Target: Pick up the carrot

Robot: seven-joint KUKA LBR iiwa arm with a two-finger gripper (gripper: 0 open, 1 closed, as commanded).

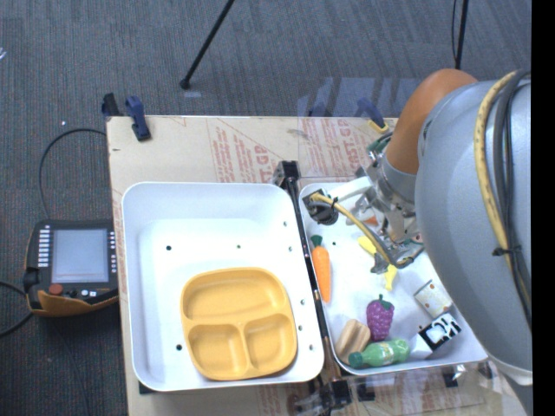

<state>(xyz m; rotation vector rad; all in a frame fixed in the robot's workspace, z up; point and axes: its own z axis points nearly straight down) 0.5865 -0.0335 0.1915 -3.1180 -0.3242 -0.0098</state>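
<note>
The carrot (322,269) is orange with a green top. It lies lengthwise in the right bin (342,367), close against that bin's left wall, with the green end pointing to the back. My gripper (392,248) hangs over the middle of the same bin, to the right of the carrot and apart from it. Nothing of the carrot is in its grasp. Small yellow pieces (388,277) lie right under the gripper, and the grey arm (477,198) hides the bin's right side.
The right bin also holds purple grapes (379,315), a tan bread piece (351,338), a green item (382,353) and a black-and-white item (440,329) near its front. A yellow divided plate (238,323) sits in the left bin (139,232). A control pendant (74,263) lies off the bench to the left.
</note>
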